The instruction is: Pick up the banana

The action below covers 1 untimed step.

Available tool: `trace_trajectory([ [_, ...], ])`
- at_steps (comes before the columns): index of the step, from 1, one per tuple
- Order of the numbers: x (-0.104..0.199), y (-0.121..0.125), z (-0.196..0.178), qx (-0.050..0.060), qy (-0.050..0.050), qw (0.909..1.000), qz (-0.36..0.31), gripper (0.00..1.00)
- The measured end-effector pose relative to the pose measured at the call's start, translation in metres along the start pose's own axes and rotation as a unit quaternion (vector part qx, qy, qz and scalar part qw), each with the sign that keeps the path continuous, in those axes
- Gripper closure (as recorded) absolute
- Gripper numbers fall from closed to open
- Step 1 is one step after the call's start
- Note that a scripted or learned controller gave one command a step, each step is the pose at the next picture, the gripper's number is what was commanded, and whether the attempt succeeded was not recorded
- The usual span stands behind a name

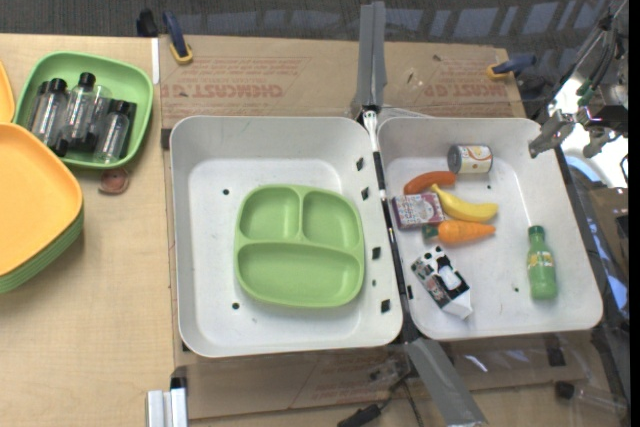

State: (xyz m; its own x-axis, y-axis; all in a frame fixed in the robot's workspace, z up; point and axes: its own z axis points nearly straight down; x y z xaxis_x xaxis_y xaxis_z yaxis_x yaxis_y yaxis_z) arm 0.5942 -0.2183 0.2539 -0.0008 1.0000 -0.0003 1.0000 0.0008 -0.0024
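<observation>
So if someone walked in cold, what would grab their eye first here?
Probably the big green divided plate alone in the left white bin. Next, the cluster in the right white bin: the yellow banana between an orange carrot and a red pepper, with a green bottle apart.

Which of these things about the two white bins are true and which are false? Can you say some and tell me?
1. The banana lies in the right bin. True.
2. The green divided plate sits in the right bin. False: it sits in the left bin.
3. The end effector is holding the banana. False: it is by the right bin's far right edge, apart from the banana.
4. The green bottle lies to the right of the banana in the camera view. True.
5. The carrot lies far from the banana, in the other bin. False: it lies right beside the banana, in the same bin.
</observation>
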Motion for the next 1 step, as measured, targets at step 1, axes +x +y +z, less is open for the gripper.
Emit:
trace_trajectory([
  [1,-0.0010,0.0003,0.1516,-0.010,-0.001,0.9906,-0.136,0.00],
])
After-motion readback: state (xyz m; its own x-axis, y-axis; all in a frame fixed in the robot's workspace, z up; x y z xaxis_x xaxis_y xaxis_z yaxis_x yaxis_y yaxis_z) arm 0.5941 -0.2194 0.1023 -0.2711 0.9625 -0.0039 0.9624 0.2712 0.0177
